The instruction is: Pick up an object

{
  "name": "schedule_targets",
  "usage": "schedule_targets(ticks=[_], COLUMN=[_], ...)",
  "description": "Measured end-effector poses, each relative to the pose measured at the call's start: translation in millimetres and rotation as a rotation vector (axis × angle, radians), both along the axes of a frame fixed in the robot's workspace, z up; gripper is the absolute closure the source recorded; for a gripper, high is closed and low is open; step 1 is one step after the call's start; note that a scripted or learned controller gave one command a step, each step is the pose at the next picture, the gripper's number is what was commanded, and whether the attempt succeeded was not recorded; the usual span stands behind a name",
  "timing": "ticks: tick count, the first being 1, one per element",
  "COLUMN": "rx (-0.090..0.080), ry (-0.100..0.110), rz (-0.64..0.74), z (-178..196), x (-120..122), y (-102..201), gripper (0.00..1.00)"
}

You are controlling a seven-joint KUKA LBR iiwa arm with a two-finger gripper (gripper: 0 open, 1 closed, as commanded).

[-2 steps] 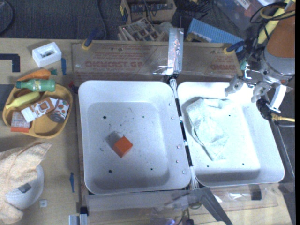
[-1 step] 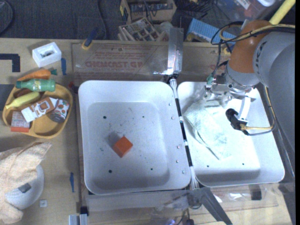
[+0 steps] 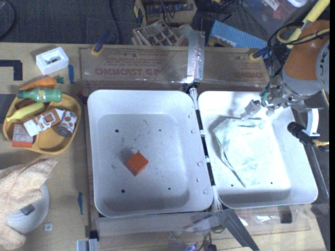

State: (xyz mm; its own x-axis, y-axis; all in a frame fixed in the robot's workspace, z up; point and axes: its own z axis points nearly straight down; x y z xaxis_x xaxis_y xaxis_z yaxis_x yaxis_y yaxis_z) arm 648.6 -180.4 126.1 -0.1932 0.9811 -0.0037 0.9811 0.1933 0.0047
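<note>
An orange block [image 3: 137,163] lies on the floor of the left bin [image 3: 104,109], a little left of that bin's middle and toward its near side, with nothing touching it. The right bin [image 3: 298,187] sits just beside the left one and holds a pale crumpled cloth [image 3: 242,146] spread across its middle. The gripper [image 3: 255,106] hangs over the far edge of the right bin, just above the cloth's far corner, well apart from the block; whether it is released or clenched I cannot tell. The arm [image 3: 306,61] comes in from the far right. Left of the 2 bins stands a yellow bowl [image 3: 49,146] of small toys, a green bottle [image 3: 41,95] on top.
</note>
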Motion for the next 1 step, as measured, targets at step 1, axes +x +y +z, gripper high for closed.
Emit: schedule_targets(ticks=[1], rx=[-0.001], ry=[-0.007], rz=[-0.043], z=[-34.4], x=[-4.8], y=[25.4], gripper=[0.0])
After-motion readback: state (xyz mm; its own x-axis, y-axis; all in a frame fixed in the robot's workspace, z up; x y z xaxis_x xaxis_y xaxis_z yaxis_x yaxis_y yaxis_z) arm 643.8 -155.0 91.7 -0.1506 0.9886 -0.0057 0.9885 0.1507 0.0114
